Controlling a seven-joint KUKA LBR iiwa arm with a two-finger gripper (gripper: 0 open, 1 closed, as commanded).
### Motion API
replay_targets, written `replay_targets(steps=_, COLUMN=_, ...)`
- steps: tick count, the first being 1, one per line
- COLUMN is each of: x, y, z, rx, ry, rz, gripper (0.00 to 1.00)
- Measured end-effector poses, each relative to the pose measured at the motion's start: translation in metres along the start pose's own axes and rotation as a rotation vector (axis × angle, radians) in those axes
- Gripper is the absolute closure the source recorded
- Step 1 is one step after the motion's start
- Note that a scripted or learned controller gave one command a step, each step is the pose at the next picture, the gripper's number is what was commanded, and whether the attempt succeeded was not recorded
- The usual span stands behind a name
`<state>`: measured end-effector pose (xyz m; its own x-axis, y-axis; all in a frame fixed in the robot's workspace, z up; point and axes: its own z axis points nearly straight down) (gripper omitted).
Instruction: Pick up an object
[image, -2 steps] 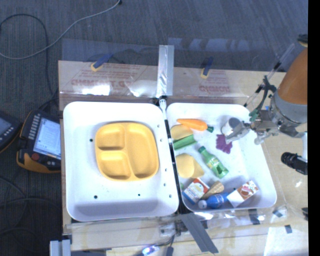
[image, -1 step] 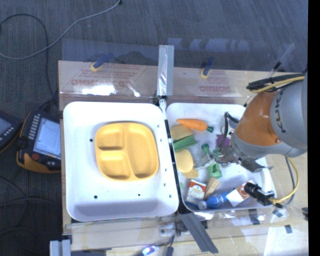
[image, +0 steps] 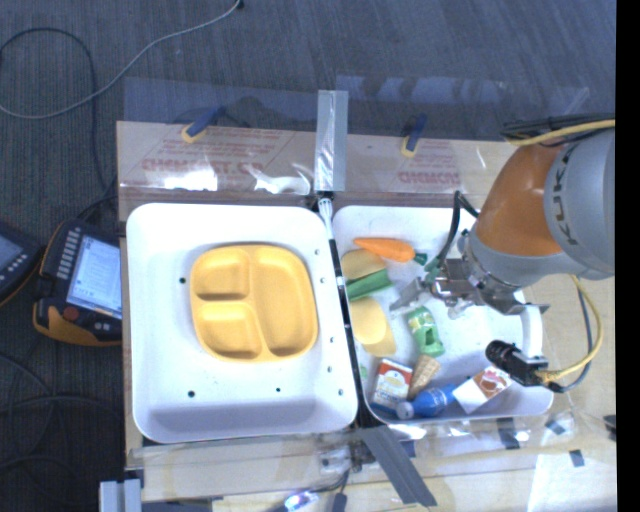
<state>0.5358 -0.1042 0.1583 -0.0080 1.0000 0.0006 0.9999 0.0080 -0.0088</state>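
Currently:
Arm: the gripper (image: 425, 290) is lowered into the right bin (image: 520, 405), near its middle.
Grip: whether anything is grasped cannot be told.
Nearest objects: a green bottle (image: 424, 330) is seen just below it, a carrot (image: 385, 248) toward the far edge.
Near edge: a blue bottle (image: 432, 402) and a small carton (image: 392, 381) are laid.
Left bin (image: 150, 330): a yellow divided tray (image: 254, 302) is centred.

Readable text is scarce. Arm housing (image: 590, 205): part of dark vertical lettering, looks like "KU", cut by the frame edge. Cardboard sheet (image: 215, 160) behind the bins: reddish printed lettering, appears inverted, too faint to read. Small red carton (image: 392, 380) and bottle label (image: 490, 382) in the right bin (image: 520, 330): print visible, illegible.
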Motion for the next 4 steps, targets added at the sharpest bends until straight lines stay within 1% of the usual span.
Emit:
replay_targets(steps=1, x=-0.017, y=0.006, z=0.068, rx=-0.020, ry=-0.005, rz=-0.093, gripper=0.00)
replay_targets(steps=2, x=-0.016, y=0.006, z=0.062, rx=-0.015, ry=0.000, rz=-0.093, gripper=1.00)
replay_targets(steps=3, x=-0.016, y=0.006, z=0.061, rx=-0.017, ry=-0.001, rz=-0.093, gripper=0.00)
replay_targets(steps=4, x=-0.015, y=0.004, z=0.057, rx=-0.008, ry=0.003, rz=-0.092, gripper=1.00)
